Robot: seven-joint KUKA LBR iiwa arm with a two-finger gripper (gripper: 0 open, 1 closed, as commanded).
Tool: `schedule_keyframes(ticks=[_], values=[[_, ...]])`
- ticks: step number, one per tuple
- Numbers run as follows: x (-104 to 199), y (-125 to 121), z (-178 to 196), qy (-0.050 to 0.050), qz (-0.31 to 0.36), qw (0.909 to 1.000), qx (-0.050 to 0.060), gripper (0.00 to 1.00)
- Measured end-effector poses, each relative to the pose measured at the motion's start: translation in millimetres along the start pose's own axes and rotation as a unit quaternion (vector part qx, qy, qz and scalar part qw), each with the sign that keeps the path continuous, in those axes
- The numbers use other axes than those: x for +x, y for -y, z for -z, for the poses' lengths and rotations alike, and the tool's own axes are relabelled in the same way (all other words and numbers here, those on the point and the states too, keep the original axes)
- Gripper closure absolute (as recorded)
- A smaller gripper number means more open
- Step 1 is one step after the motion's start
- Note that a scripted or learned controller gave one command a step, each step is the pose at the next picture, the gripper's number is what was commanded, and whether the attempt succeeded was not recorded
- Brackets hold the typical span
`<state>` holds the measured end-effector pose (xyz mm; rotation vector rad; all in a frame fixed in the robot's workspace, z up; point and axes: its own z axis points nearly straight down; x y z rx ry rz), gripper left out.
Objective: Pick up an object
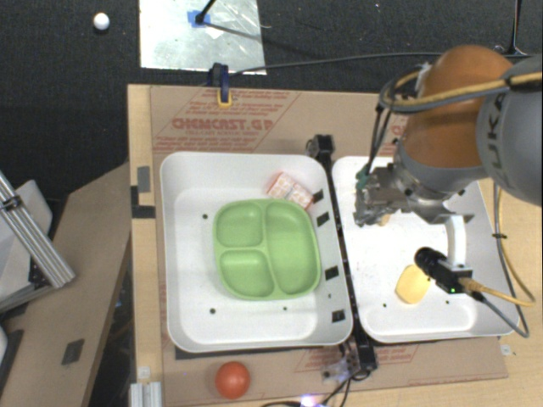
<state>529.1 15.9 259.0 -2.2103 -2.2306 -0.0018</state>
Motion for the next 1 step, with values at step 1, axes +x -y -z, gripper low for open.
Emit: schedule_keyframes(ticks=[1], values=[[57.7, -9.0, -2.2, 0.000, 0.001, 1.0000, -0.001, 1.00]])
